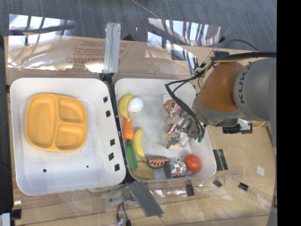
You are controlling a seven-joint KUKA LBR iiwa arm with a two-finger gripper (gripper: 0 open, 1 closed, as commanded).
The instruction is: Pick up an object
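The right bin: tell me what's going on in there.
A grey KUKA arm reaches in from the right, its gripper low over the right bin, at a small printed packet near the bin's middle. Along the bin's left and near sides lie two bananas, a white ball, a carrot, a watermelon slice and a tomato. The left bin holds a yellow divided plate.

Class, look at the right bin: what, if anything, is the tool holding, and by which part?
It cannot be told. The tool is low in the right bin, over a small packet-like item, but whether that item sits between its fingers is too unclear to judge.
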